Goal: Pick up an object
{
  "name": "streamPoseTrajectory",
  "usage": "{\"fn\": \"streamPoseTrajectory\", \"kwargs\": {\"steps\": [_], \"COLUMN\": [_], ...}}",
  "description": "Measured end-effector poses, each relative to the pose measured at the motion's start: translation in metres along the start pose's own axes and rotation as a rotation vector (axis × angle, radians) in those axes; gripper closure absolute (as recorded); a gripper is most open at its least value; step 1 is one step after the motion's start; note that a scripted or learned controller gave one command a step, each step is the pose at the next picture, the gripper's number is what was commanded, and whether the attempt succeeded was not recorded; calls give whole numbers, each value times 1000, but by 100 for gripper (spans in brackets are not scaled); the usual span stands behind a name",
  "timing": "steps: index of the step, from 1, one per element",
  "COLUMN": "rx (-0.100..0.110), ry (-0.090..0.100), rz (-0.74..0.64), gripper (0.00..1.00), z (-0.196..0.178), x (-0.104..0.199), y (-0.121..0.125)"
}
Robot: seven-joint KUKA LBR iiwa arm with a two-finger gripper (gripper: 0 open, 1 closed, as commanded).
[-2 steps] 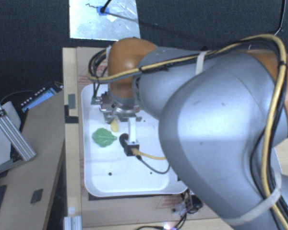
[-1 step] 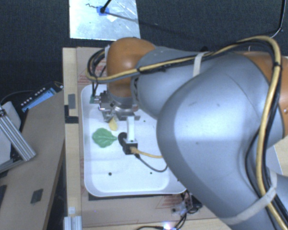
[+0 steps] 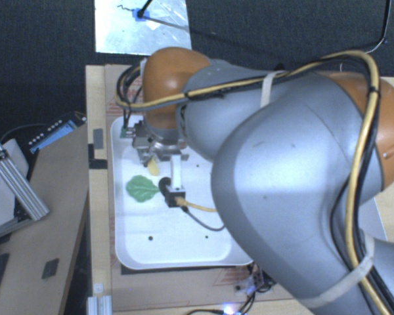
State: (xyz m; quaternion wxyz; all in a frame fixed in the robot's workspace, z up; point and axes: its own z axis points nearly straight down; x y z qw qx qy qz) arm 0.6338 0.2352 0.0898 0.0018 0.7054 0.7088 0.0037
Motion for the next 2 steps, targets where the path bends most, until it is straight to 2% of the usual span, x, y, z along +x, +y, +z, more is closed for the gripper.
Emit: {"fn": "streamPoseTrajectory", "kwargs": {"steps": [1, 2], "rx": [19, 15], "ry": [3, 1], "rz": [-1, -2], "gripper": [100, 100], "z": [0, 1], "x": [3, 3], "y": [35, 34]}}
